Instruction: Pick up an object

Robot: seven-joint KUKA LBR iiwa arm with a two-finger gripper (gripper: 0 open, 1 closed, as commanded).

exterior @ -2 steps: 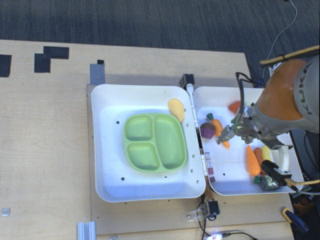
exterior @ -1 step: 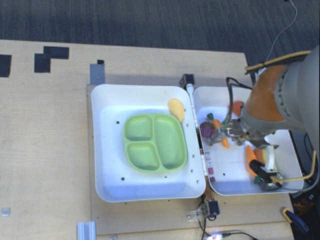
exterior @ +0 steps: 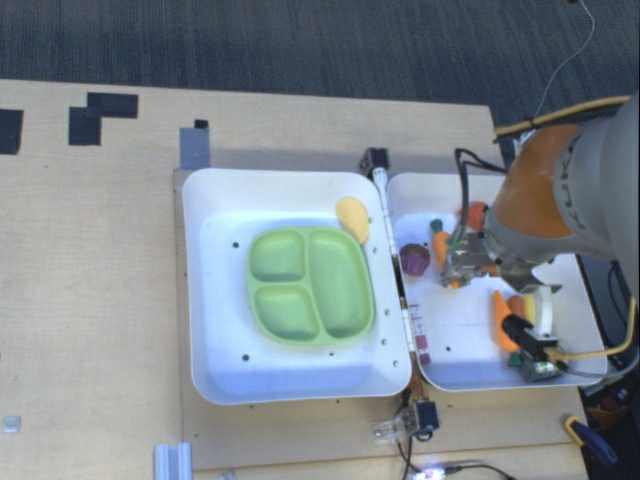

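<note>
My gripper point(exterior: 459, 265) hangs low over the middle of the right bin point(exterior: 470, 368), the arm coming in from the right. A purple round piece point(exterior: 414, 260) lies just left of it. A small orange carrot-like piece point(exterior: 439, 243) sits between the two, close to the gripper's upper left. A sliver of orange point(exterior: 451, 283) shows right under the gripper's tip; I cannot tell whether it is held. Another orange piece point(exterior: 502, 314) lies to the gripper's lower right, and one more orange bit point(exterior: 474, 212) peeks out by the arm at the bin's far side.
The left bin point(exterior: 230, 368) carries a green divided plate point(exterior: 310, 286) in its middle. A yellow oval piece point(exterior: 352, 218) rests at that bin's upper right corner. The ridge where the two bins meet point(exterior: 398, 288) runs just left of the purple piece.
</note>
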